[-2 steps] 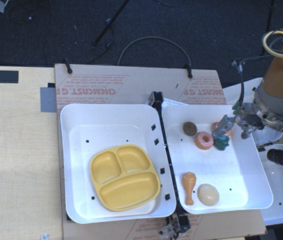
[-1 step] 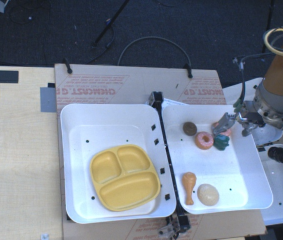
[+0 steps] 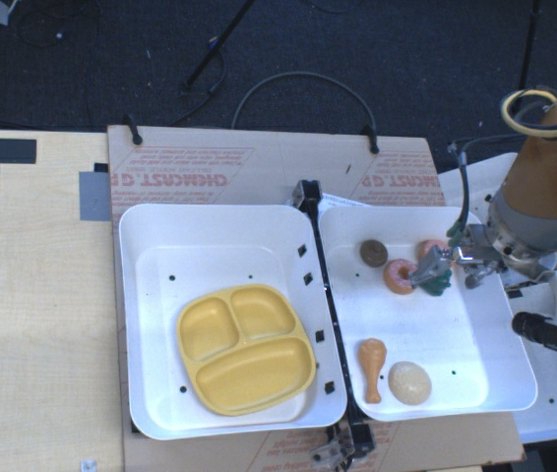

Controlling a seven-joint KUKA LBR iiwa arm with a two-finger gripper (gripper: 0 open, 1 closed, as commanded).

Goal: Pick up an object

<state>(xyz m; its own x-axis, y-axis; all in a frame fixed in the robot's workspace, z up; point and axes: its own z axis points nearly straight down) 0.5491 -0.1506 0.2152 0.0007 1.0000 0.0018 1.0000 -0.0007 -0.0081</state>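
My gripper (image 3: 452, 275) hangs low over the right bin (image 3: 500, 382), near its far right side, and stands open. A small green object (image 3: 439, 284) lies under its left finger (image 3: 426, 271), and nothing shows gripped between the fingers. A pink ring (image 3: 397, 277) rests just left of the green object. Another pink piece (image 3: 432, 249) peeks out behind the gripper. A brown round object (image 3: 373, 253) sits further left. Toward the bin's near side lie a tan drumstick (image 3: 372, 367) and a cream oval (image 3: 409, 383).
A yellow divided plate (image 3: 247, 347) lies in the left bin (image 3: 151, 264). A black divider (image 3: 324, 293) separates the two bins. The grey arm with its orange band (image 3: 539, 180) comes in from the right, above the right bin's edge.
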